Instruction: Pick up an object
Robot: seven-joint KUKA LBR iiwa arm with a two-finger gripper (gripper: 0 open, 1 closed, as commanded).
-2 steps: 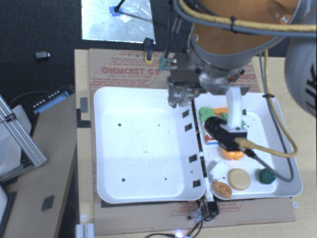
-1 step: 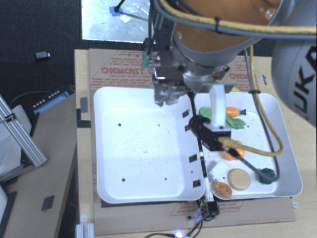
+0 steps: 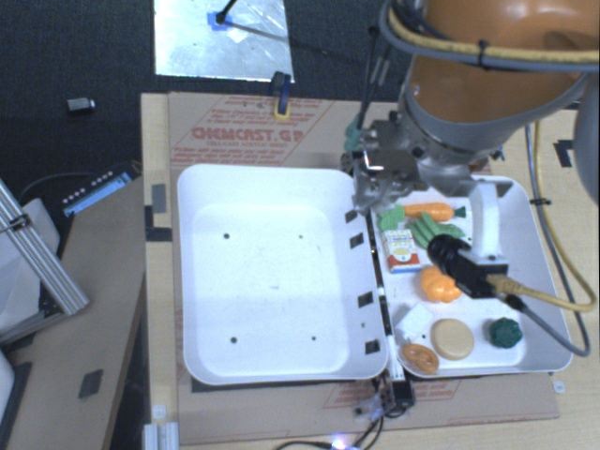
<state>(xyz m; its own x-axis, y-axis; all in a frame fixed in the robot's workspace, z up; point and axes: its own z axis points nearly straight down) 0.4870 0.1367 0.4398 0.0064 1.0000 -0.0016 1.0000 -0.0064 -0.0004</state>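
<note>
- Gripper (image 3: pixel 373 187) is hanging over the far left corner of the right bin (image 3: pixel 539 251), just beside the wall it is sharing with the left bin (image 3: pixel 272 279).
- Opening state is not showing from this angle, so it cannot be told.
- Arm (image 3: pixel 497 26) is reaching in from the upper right.
- Candidate objects are all lying in the right bin.
- Carrot (image 3: pixel 429 211) and green piece (image 3: pixel 439 232) are lying just beside the gripper, and the carton (image 3: pixel 401 249) is lying next to them on the near side.
- Orange piece (image 3: pixel 439 287) is sitting mid-bin.
- Tan disc (image 3: pixel 453 338), brown ring (image 3: pixel 418 357) and dark green lump (image 3: pixel 506 332) are resting along the near edge, with the ring and disc touching.
</note>
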